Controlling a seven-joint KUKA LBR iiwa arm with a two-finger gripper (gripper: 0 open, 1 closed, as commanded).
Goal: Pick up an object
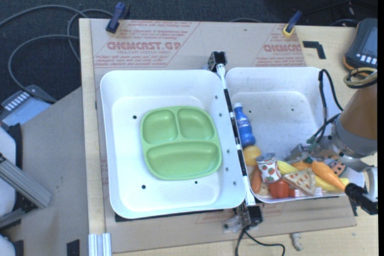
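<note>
In the right bin (282, 84), toy foods are piled in the near right corner. A blue bottle (242, 124) lies along the left wall, with a yellow lemon (251, 155) just below it. A small white can with a red label (267, 167) stands beside a red tomato (278, 189), a pizza slice (304, 181), a yellow banana (288, 167) and an orange carrot (327, 174). My gripper (307, 153) is low over the pile's right part, above the banana and carrot. Nothing is visibly held.
The left bin (117, 129) holds a green divided plate (180, 142). A black divider clamp (217, 59) sits between the bins at the back. A black cable (323, 90) hangs over the right bin's far right rim. The arm's wrist (354, 138) covers the right wall.
</note>
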